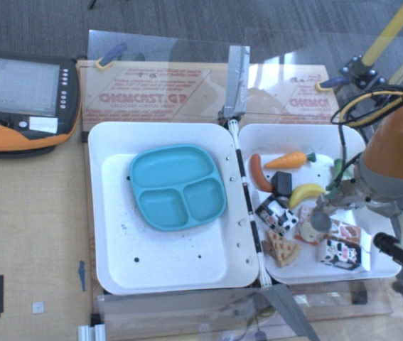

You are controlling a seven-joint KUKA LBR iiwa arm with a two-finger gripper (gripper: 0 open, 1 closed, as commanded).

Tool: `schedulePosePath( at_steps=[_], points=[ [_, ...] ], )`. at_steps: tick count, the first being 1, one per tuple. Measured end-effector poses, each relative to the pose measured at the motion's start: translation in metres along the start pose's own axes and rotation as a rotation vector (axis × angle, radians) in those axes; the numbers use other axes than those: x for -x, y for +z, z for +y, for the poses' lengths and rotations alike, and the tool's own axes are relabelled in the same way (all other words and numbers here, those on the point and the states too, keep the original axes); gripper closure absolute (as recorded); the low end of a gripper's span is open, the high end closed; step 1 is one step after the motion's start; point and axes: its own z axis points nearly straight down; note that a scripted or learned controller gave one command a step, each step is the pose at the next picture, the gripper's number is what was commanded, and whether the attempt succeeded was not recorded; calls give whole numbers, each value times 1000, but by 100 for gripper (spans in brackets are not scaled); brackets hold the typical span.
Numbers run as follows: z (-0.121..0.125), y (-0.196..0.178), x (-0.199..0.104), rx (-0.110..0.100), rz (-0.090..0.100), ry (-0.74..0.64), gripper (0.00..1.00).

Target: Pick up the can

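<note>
- the end effector (328, 208) is low in the right bin (295, 129), its tip crowded by the wrist and cables; whether it is spread or pressed together cannot be told.
- the can (320, 223) appears as a small grey round shape just under that tip, near the banana (305, 193) and beside the cow-print carton (340, 253).
- a round face towards the camera suggests the can stands upright, long axis roughly vertical, though this is a judgement.
- a good grasp would likely centre over the can, descend straight, then squeeze across its curved side without nudging the pizza slice (281, 250).
</note>
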Motion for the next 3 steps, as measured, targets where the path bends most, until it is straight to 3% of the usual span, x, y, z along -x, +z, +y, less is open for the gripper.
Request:
schedulePosePath(
  at_steps=[1,2,3],
  points=[
    [10,-133,-19,-10,-3,14,100],
    [10,-141,-19,-11,-3,14,100],
    [-25,-146,-71,-14,-2,47,100]
  ],
)
